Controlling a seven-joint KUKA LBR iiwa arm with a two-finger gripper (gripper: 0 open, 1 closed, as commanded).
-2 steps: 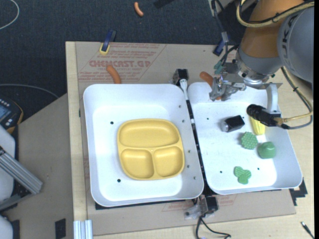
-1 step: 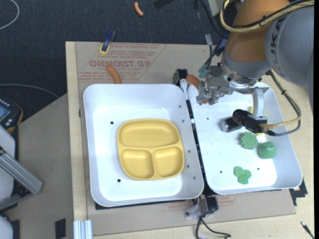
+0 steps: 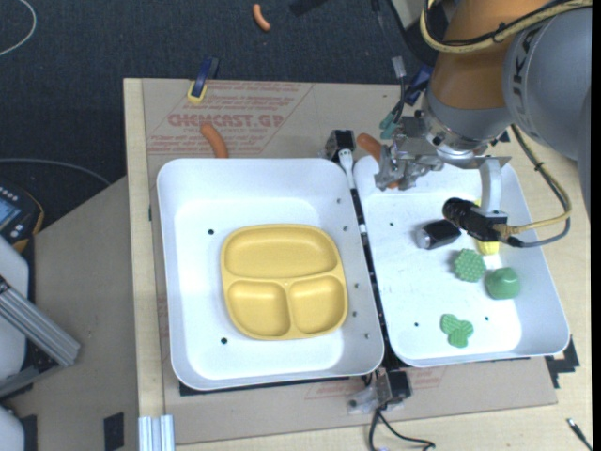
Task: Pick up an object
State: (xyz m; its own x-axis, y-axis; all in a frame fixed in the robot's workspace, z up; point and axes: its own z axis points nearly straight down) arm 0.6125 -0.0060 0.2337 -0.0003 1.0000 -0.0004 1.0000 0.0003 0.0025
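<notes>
My gripper [image 3: 398,171] hangs over the far left corner of the right bin [image 3: 413,299], under the orange wrist band. Nothing shows between its fingers. Just beyond it, at the bin's back rim, lies a small orange piece [image 3: 369,145]. In the right bin sit a small dark cylinder [image 3: 435,235], a bumpy green lump [image 3: 470,265], a smooth green cup-like piece [image 3: 502,283] and a leafy green piece [image 3: 457,330] near the front. All of them lie to the right of and nearer than the gripper.
The left bin [image 3: 188,214] holds a yellow divided tray [image 3: 282,280]. On the cardboard behind it lie an orange sausage shape [image 3: 216,141] and a blue and yellow clamp [image 3: 200,81]. The ridge between the bins [image 3: 362,242] runs just left of the gripper.
</notes>
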